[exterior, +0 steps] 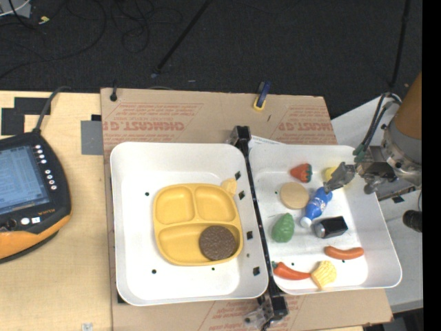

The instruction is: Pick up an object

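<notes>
Arm [406, 133] at right edge: orange band on rounded segment, grey metallic wrist housing below. Black and pale cables loop along wrist's left side. Tool [342, 176]: dark grey metal, blocky mount with brackets, slim dark fingers. Fine markings and screws too small to tell.

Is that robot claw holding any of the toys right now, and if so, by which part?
Nothing is held. The two-finger gripper hangs over the right white bin, beside the blue plastic bottle and a small yellow piece, with nothing between its fingers.
</notes>
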`<state>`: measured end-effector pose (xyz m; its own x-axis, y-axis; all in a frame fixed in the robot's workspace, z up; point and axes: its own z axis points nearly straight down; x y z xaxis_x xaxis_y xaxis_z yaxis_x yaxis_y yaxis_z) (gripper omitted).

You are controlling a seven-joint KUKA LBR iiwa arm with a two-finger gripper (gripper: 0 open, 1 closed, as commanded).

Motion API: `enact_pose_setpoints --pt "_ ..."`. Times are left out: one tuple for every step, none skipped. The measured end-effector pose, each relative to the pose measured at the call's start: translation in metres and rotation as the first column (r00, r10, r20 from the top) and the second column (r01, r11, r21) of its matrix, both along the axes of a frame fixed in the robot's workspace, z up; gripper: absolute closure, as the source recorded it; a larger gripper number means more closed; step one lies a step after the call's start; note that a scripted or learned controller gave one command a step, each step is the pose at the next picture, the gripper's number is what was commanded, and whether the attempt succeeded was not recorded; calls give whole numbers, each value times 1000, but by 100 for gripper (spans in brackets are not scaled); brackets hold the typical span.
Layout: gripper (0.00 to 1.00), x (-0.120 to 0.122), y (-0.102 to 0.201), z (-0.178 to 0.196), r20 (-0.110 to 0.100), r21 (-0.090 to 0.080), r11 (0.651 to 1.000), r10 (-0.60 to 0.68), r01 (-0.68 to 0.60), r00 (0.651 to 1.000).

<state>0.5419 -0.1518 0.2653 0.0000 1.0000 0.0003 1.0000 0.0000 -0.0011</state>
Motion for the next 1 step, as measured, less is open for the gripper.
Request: enact_pose_setpoints --pt "0 -26 -64 -79 -7 0 1000 -4 4 1000"
